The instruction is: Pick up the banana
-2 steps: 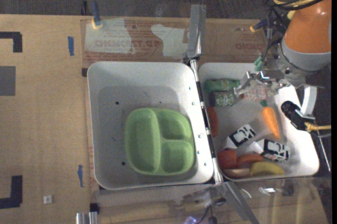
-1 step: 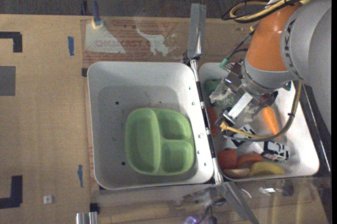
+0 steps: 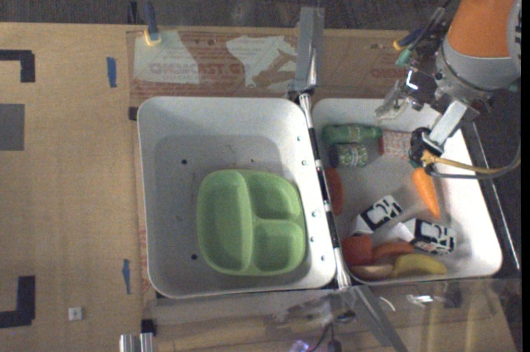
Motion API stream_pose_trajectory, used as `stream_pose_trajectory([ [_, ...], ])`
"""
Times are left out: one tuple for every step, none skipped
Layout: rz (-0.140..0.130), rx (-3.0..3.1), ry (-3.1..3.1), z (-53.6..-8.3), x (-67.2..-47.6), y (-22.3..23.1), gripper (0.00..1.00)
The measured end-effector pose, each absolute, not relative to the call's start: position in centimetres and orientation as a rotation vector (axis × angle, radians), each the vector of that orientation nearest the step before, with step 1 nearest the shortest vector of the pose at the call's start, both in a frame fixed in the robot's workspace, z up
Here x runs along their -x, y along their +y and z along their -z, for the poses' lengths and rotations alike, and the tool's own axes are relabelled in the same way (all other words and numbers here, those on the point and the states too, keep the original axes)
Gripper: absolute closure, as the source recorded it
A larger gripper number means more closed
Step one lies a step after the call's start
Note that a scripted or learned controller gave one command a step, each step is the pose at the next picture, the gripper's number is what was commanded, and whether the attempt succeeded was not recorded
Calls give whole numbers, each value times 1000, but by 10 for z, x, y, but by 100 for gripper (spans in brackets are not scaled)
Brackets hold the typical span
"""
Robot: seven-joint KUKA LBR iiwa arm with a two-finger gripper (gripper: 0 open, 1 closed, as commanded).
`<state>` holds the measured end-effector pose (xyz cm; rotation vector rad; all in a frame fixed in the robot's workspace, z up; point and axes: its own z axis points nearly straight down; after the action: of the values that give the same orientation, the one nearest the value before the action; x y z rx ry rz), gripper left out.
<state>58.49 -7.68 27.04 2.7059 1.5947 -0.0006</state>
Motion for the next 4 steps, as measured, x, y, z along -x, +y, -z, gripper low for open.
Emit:
stream_pose_trajectory([
  [3, -2503, 1904, -184, -545, -37, 0],
  [3, -2706, 1598, -210, -512, 89, 0],
  [9, -2807, 1419, -183, -482, 60, 0],
  [-32, -2722, 1490, -129, -491, 73, 0],
])
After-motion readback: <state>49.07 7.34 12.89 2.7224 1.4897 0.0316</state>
